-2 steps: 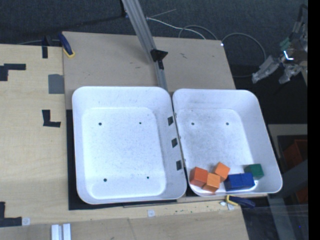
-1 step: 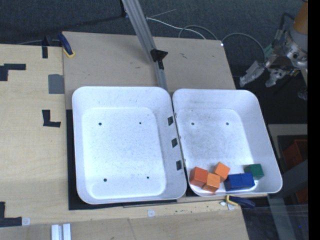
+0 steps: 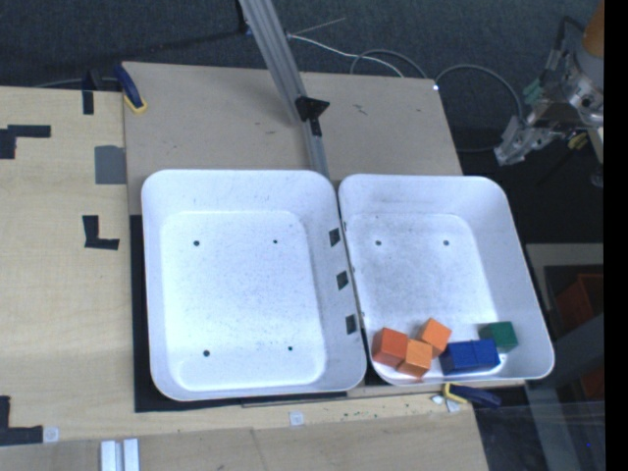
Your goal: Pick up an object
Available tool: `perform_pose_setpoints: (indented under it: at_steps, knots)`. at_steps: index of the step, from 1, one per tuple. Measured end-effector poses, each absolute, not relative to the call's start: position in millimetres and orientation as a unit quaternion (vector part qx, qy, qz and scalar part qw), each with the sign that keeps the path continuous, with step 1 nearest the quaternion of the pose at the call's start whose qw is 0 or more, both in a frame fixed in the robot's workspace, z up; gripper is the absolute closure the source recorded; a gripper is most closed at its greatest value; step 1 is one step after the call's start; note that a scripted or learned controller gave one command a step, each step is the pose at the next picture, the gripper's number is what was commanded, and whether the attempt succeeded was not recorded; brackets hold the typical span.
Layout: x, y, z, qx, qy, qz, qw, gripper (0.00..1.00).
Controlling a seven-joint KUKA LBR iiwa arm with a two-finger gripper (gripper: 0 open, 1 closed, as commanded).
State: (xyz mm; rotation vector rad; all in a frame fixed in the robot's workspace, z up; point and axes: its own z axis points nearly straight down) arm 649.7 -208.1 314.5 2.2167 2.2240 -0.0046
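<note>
Nearest me: small blue rectangular block (image 3: pixel 470 356), at the near edge of the right shallow white bin (image 3: pixel 510 224).
Beside the blue block: three small orange cubes (image 3: pixel 412 346) clustered on one side, a green cube (image 3: pixel 502 335) just behind.
Handling: I judge them light, stiff, smooth; I'd pinch the blue block across its short sides.
Gripper (image 3: pixel 525 137): raised beyond the bin's far right corner, well apart from the blocks.
Jaws: I cannot tell their state.
</note>
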Motion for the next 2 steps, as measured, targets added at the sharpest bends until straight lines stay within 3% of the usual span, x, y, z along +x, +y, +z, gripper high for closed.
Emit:
perform_pose_setpoints:
  at_steps: [1,2]
  knots:
    - [649.7,-208,314,0.706,0.708,-0.0021,0.001,0.00]
    - [650.2,-207,324,0.705,0.709,-0.0022,0.001,1.00]
